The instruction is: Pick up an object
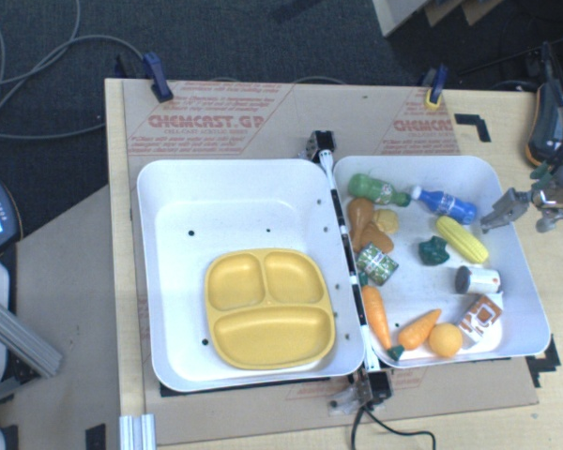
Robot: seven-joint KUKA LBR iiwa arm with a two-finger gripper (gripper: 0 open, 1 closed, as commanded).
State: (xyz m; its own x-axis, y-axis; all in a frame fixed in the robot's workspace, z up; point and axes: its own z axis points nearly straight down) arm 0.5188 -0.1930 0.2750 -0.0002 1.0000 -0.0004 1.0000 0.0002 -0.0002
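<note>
Left bin: holds one yellow divided tray, three compartments, lying flat toward the near side.

Right bin: toy foods, loose.
- Green bottle, on its side at the far left corner, long axis running left-right.
- Brown bread-like pieces, just beneath it.
- Small green printed can, tilted.
- Carrot, orange, along the left wall, green end nearest the camera.
- Second carrot, angled, beside an orange ball.
- Blue bottle, lying slantwise.
- Dark green piece.
- Corn cob, yellow, long axis diagonal.
- White cylinder.
- Small carton.

Gripper: grey, at the bin's right rim, reaching leftward; fingers' spread cannot be told; nothing seen held.
</note>
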